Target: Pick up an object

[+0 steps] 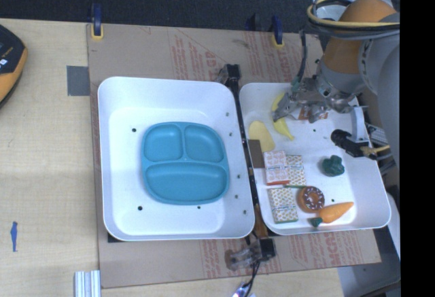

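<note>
My gripper (300, 109) hangs low over the far part of the right bin (372, 202), reaching in from the right. Just left of it lies a yellow banana (281, 124), close to or touching the gripper; nothing is visibly held. A pale yellow wedge (259, 134) lies near the bin's left wall. Toward the front sit two patterned packets (284, 168) (282, 204), a chocolate doughnut (311, 198), an orange carrot (335, 212) and a dark green lump (332, 166).
The left bin (122, 214) holds a blue divided plate (185, 162) in its middle. A yellow and black device (8, 61) rests on the bench at the far left. Clamps hold the cardboard sheet at its back edge.
</note>
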Controlling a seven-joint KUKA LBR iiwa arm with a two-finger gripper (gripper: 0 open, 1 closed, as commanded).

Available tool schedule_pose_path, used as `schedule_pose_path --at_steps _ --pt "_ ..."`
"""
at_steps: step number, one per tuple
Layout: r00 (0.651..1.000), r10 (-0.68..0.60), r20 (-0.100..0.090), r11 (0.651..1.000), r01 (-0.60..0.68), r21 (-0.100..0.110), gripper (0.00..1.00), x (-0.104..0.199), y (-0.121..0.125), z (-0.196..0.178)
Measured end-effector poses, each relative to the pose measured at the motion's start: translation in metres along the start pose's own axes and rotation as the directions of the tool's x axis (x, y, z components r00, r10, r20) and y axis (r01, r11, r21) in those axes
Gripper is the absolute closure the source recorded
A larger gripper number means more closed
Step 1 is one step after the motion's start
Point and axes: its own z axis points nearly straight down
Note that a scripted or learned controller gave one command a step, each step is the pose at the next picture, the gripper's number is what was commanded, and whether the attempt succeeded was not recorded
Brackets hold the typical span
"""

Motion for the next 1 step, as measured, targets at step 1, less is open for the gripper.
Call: schedule_pose_path --at_steps 1 --pt "1.000 -0.007 0.002 1.000 0.007 -0.011 0.00 0.0339 -0.0227 0.0175"
